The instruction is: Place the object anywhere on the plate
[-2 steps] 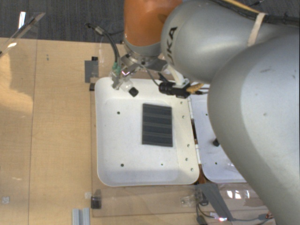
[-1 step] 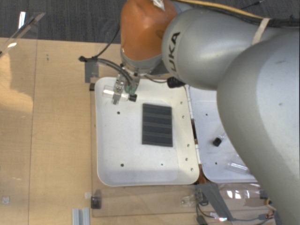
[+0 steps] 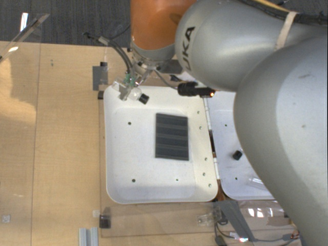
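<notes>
A dark grey ridged plate lies flat in the middle of the left white bin. My gripper hangs over the bin's far left corner, up and left of the plate and apart from it. The orange band and wrist cover most of it from above. A small black piece shows just beneath the gripper, and I cannot tell whether it is a held thing or part of the gripper. Another small black object lies on the floor of the right bin.
The grey arm covers the right side of the view and most of the right bin. A dark bracket stands on the wooden bench just beyond the left bin's far left corner. Cables and clamps sit along the near edge.
</notes>
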Robot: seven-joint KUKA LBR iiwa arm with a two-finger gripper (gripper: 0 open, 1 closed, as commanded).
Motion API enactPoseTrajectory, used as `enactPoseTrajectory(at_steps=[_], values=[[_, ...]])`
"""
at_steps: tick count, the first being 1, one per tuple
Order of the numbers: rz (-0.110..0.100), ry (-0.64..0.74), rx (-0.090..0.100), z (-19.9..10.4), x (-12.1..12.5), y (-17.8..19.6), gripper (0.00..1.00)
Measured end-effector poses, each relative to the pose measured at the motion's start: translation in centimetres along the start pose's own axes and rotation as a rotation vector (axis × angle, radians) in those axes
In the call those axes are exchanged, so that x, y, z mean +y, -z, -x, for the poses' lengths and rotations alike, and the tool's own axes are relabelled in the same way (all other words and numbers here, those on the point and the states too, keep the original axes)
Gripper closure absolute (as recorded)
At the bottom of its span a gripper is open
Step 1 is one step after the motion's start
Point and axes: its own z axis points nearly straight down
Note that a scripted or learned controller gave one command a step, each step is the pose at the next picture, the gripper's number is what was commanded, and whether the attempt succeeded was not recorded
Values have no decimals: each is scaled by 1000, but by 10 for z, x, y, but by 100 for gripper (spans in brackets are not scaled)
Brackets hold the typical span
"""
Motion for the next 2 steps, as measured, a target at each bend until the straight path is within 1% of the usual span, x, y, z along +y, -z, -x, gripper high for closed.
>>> enactPoseTrajectory(at_steps=[1, 2], values=[[-1, -623, -1, -2, -1, 40, 100], [-2, -622, 0, -2, -1, 40, 0]])
